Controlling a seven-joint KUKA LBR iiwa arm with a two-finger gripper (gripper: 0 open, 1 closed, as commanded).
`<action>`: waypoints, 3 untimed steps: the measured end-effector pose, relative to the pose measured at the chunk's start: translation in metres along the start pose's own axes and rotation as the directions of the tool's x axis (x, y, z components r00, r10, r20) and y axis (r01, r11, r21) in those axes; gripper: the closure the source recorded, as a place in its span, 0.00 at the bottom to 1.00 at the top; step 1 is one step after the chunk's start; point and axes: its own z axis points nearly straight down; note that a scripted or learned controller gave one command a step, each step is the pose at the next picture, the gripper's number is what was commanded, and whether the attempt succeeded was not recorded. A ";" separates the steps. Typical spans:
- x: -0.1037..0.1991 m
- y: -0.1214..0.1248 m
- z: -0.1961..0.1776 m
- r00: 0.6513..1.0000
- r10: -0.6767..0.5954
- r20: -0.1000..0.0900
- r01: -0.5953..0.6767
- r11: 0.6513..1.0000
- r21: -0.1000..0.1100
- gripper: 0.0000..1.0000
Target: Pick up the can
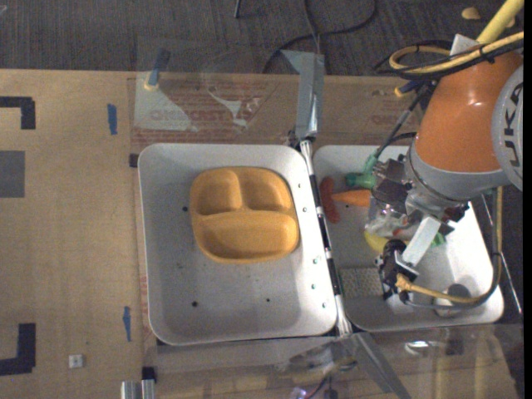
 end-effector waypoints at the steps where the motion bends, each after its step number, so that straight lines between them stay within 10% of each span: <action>1: 0.040 -0.033 -0.022 0.996 -0.090 0.000 0.090 0.996 0.000 1.00; 2: 0.040 -0.033 -0.032 0.996 -0.089 0.001 0.089 0.996 0.000 1.00; 3: 0.011 0.051 0.001 1.000 -0.020 0.001 0.020 1.000 0.001 1.00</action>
